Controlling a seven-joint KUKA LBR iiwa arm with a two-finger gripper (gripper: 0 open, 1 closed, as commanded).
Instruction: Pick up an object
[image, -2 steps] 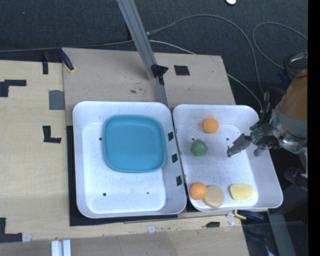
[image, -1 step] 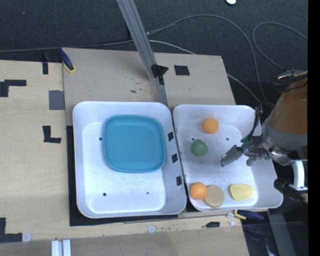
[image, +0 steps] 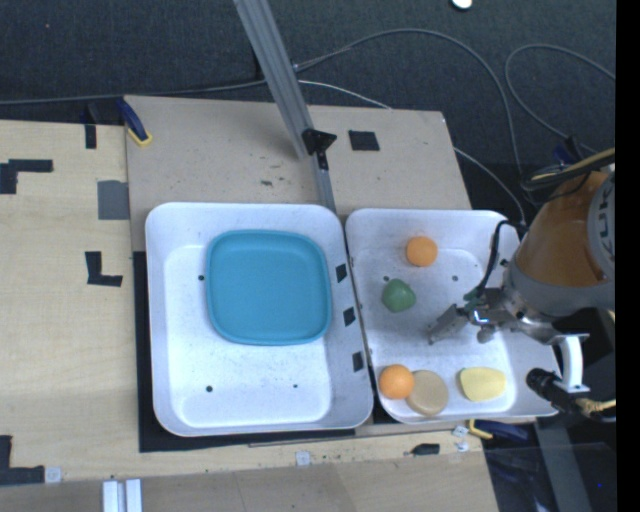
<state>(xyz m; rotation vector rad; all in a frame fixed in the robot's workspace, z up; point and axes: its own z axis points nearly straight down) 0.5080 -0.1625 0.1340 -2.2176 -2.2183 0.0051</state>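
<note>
The right bin (image: 455, 228) holds an orange ball (image: 421, 251) near its back, a green ball (image: 399, 296) in the middle, and along its front edge a second orange ball (image: 396, 381), a tan round piece (image: 428, 393) and a yellow piece (image: 483, 383). My gripper (image: 448, 324) hangs over the middle of this bin, to the right of and a little nearer than the green ball, pointing left. Nothing shows between its fingers.
The left bin (image: 178, 330) carries a blue square plate (image: 268, 286). A grey pole (image: 290, 90) slants across the bench behind the bins. Cables (image: 520, 80) lie on the dark floor at the back right.
</note>
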